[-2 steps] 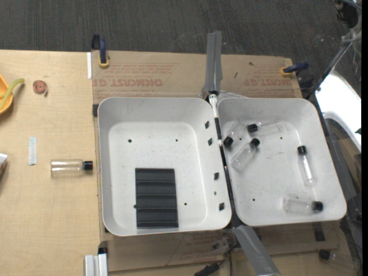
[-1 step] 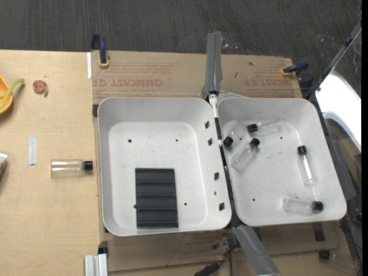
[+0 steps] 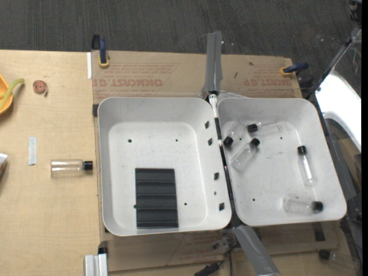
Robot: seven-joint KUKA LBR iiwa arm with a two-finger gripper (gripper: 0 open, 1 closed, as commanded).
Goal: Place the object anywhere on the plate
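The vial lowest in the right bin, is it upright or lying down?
Lying down. The vial rests lengthwise on the right bin floor near its front edge, its black cap pointing right.

Even, bright overhead light; soft shadows inside white bins (image 3: 109,154); mild glare upper right; focus slightly soft.

Orange-yellow item (image 3: 7,94) at left edge: cut off by frame, kind unclear. Pale object (image 3: 2,163) below it: cropped, only a corner visible. Clear vials (image 3: 244,154) in right bin (image 3: 322,125): transparent bodies blend with white floor, outlines faint. White shape (image 3: 344,99) at right: partly out of frame.
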